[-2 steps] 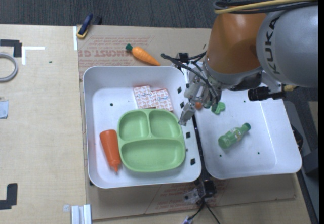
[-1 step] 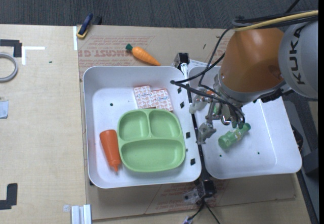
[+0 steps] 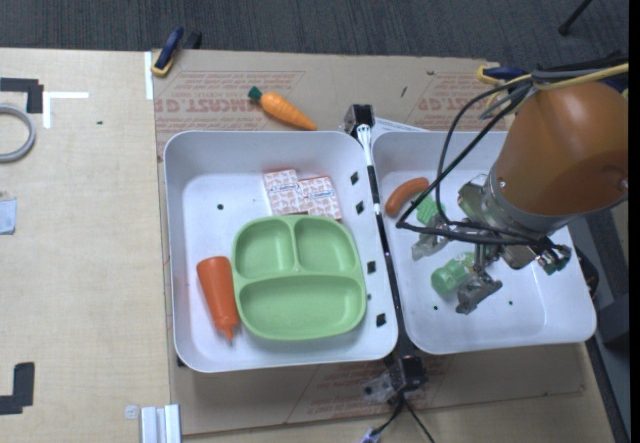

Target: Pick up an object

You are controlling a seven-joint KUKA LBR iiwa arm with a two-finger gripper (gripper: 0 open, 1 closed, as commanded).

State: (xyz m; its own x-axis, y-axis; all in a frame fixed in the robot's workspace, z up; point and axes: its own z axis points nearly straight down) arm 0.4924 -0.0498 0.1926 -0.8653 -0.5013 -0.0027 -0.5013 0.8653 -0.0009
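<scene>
My gripper [image 3: 455,271] is low inside the right bin [image 3: 560,326], under the arm's big orange band. It stands open, one finger [image 3: 430,247] up-left and the other finger [image 3: 479,293] down-right of a small green object [image 3: 448,279] lying on the bin floor. That object sits in the gap between them and is not clamped. A second green piece [image 3: 428,211] and an orange-red sausage shape [image 3: 405,195] lie at the bin's upper left, partly crossed by black cables.
The left bin [image 3: 190,171] bears a green divided plate [image 3: 300,281], an orange carrot-like toy [image 3: 217,295] and a red-white packet [image 3: 298,193]. A toy carrot [image 3: 283,109] lies on the cardboard behind the bins. A clamp [image 3: 359,118] sits where the bins meet.
</scene>
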